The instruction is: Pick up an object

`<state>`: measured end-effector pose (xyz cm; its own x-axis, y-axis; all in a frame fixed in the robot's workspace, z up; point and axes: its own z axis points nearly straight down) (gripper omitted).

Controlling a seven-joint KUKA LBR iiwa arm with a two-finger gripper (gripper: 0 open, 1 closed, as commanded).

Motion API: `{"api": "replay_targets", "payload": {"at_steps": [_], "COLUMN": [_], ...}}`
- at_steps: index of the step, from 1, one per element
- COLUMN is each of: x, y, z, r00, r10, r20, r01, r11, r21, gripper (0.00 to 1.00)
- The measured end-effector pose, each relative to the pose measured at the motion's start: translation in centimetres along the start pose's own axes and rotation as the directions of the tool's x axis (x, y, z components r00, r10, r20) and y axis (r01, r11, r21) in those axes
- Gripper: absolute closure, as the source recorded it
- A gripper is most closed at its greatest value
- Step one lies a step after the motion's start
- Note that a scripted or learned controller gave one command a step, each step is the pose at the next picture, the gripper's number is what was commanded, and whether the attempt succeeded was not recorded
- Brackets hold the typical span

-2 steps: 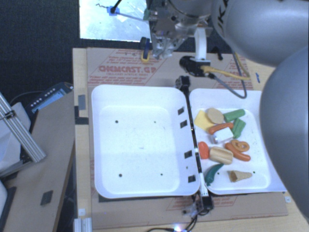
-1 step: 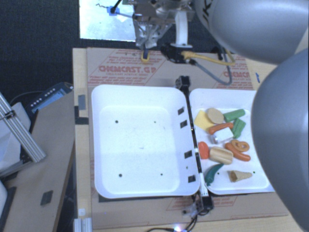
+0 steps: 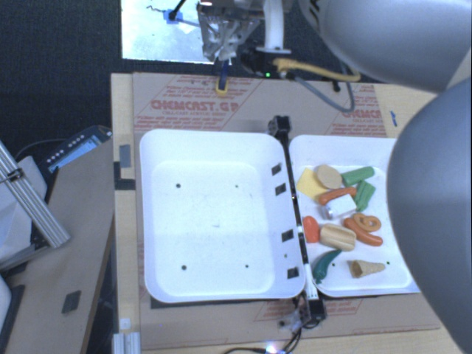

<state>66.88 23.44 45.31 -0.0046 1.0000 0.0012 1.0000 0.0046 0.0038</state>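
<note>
Currently the gripper (image 3: 222, 56) sits at the far edge of the scene, above the cardboard sheet (image 3: 193, 103) beyond the left bin (image 3: 210, 216), well apart from anything pickable. A small blue-and-yellow item (image 3: 221, 78) hangs just below the fingertips; can't tell whether it's clamped or part of the tooling, and can't tell how far the gripper is open from this angle. Grey arm (image 3: 398, 28) sweeps in from the right, covering the right edge of the right bin (image 3: 394, 147). All the objects are in the right bin, clustered: tan round piece (image 3: 328, 176) at the far side overlapping a yellow wedge (image 3: 311, 186), green piece (image 3: 358, 174) to its right, second green piece (image 3: 364, 195) just nearer, orange carrot-like piece (image 3: 337, 195) lying between them, small white piece (image 3: 341, 209) touching it on the near side. Orange pretzel shape (image 3: 365, 226) right of that, tan bread-like roll (image 3: 337, 236) beside a red-orange piece (image 3: 311, 229) near the divider. Dark green pepper (image 3: 323, 263) and a tan cone (image 3: 366, 268) at the near side. Black clips (image 3: 280, 189) run along the seam between the bins
</note>
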Motion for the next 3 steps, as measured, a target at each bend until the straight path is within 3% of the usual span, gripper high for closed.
{"api": "replay_targets", "payload": {"at_steps": [1, 2, 3], "x": [0.0, -0.1, 0.0], "y": [-2.6, 0.1, 0.0], "z": [-3.0, -6.2, -8.3], "r00": [1.000, 1.000, 1.000], "r10": [-0.001, -0.001, -0.002], "r20": [0.000, 0.000, 0.000], "r01": [0.001, 0.001, 0.002], "r11": [1.000, 1.000, 1.000], "r21": [0.001, -0.003, 0.000], "gripper": [1.00, 1.00, 1.00]}}
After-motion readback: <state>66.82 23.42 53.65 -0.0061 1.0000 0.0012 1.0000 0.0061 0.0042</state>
